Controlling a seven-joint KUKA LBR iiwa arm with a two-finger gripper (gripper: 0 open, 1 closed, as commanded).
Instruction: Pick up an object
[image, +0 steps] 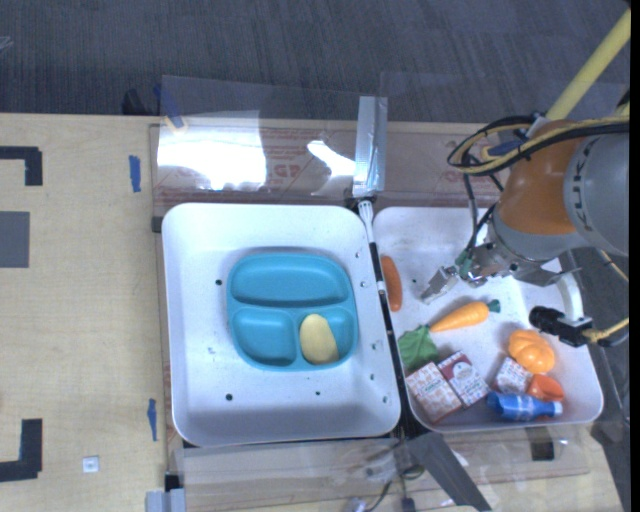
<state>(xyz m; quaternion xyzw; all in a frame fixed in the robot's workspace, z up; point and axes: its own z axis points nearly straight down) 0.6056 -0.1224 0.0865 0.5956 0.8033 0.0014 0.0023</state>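
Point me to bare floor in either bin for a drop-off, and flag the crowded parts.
Left bin: a bare white margin rings the blue tray, widest at its left and front. Right bin: bare at the back-left, above the carrot. Its front is crowded with cartons, bottle and pumpkin.

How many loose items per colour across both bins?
Yellow: 1, potato-shaped piece in the blue tray
Orange: 4, carrot, sausage, pumpkin, small piece
Red-white: 3, cartons
Blue: 1, bottle
Green: 1, leafy piece
Total: 10
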